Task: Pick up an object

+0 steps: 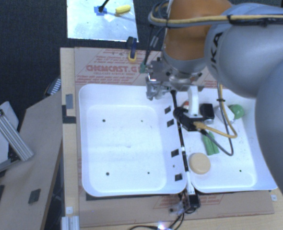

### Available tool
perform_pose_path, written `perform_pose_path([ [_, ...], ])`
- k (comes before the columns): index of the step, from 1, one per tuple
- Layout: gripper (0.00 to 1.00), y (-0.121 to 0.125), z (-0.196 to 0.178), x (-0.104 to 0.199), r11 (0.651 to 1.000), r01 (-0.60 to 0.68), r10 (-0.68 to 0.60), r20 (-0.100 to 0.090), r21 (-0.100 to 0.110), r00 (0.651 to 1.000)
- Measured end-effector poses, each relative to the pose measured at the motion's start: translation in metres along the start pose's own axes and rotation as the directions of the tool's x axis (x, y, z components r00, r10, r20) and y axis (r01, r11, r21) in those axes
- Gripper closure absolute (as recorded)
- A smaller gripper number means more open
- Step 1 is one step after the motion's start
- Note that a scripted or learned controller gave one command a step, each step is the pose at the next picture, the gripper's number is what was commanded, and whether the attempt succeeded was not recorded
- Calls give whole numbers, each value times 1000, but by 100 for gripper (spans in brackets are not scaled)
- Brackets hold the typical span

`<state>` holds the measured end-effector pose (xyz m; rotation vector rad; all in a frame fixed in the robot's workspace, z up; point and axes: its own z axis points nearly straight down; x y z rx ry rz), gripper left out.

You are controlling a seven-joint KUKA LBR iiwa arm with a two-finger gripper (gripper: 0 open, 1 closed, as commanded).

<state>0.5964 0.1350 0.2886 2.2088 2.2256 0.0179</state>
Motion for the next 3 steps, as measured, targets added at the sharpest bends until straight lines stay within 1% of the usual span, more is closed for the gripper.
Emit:
perform_pose_path([
  [1, 100, 55, 52, -6, 1000, -5, 5, 5, 12, 1000],
  [2, 100, 58, 75, 10, 1000, -3, 3, 4, 12, 1000],
  [3, 100, 1, 143, -5, 1000, -8, 7, 5, 21, 1000],
])
